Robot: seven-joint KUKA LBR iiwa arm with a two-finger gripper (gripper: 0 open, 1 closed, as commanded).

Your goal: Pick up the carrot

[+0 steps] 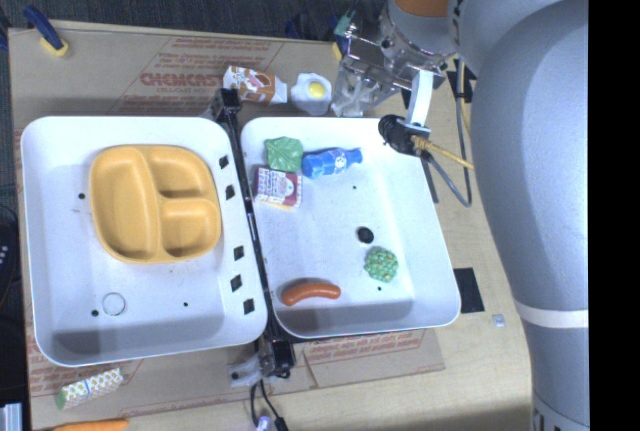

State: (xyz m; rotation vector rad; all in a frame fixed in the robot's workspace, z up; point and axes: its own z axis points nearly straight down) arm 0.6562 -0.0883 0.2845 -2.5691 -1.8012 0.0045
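Carrot (310,293) lies lengthwise left-right at right bin's (430,249) near edge, far from tool (362,91) at back; tool's opening: can't tell.

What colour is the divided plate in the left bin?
The divided plate is yellow, seen clearly in the camera view.

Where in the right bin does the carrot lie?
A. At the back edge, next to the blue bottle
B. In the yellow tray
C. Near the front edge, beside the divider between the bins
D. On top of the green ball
C: the carrot lies on the floor of the right bin near its front edge, far from the gripper.
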